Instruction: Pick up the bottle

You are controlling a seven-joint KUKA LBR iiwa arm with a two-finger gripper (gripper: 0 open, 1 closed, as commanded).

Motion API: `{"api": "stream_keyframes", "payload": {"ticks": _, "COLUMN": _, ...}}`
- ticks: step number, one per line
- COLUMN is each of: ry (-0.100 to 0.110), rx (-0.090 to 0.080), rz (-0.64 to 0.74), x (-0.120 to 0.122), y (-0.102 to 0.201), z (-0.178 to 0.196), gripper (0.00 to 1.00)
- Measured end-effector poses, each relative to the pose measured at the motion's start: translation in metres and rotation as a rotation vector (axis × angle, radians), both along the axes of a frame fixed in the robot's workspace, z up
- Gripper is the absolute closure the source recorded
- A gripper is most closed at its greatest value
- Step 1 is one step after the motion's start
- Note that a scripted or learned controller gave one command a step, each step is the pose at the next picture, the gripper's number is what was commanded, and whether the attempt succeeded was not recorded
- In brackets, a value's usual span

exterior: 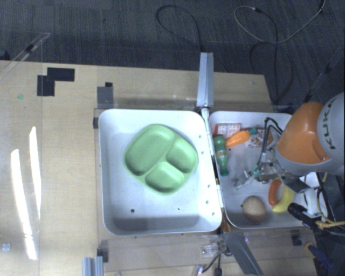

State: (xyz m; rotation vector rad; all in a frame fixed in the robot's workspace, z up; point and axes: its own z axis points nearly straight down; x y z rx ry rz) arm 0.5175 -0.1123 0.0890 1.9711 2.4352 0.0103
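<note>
Pale wooden counter (59, 178) carries two shallow white bins side by side; dark grey carpet (108, 27) lies beyond its far edge, with thin black cables (178, 16) looping over it. Black tape marks (54, 80) sit near the counter's far left. A grey metal bar (205, 81) stands upright at the seam between the bins.

Left white bin (116, 210) holds a light green three-compartment plastic tray (160, 157), lying roughly central.

Right white bin (234, 207) holds the small green plastic bottle (220, 155): it lies on its side along the bin's left wall, with a lighter label at its near end. Beside its far end sit a red-and-white packet (228, 129) and an orange carrot-shaped toy (237, 139). A brown round item (254, 208) lies near the front wall, with a yellow banana-shaped toy (282, 199) and a red item (274, 188) to its right.

Grey arm with orange band (302, 140) reaches in from the right. Its gripper (253, 175) hangs over the bin's middle, apart from the bottle; cannot tell how it is set.
</note>
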Motion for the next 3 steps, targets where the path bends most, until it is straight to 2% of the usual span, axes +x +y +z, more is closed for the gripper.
{"api": "stream_keyframes", "payload": {"ticks": 1, "ry": -0.001, "rx": 0.004, "rz": -0.341, "x": 0.034, "y": 0.025, "z": 0.0, "gripper": 0.0}}
{"api": "stream_keyframes", "payload": {"ticks": 2, "ry": 0.0, "rx": 0.004, "rz": -0.397, "x": 0.072, "y": 0.027, "z": 0.0, "gripper": 0.0}}
{"api": "stream_keyframes", "payload": {"ticks": 3, "ry": 0.028, "rx": -0.001, "rz": -0.463, "x": 0.126, "y": 0.022, "z": -0.001, "gripper": 0.0}}
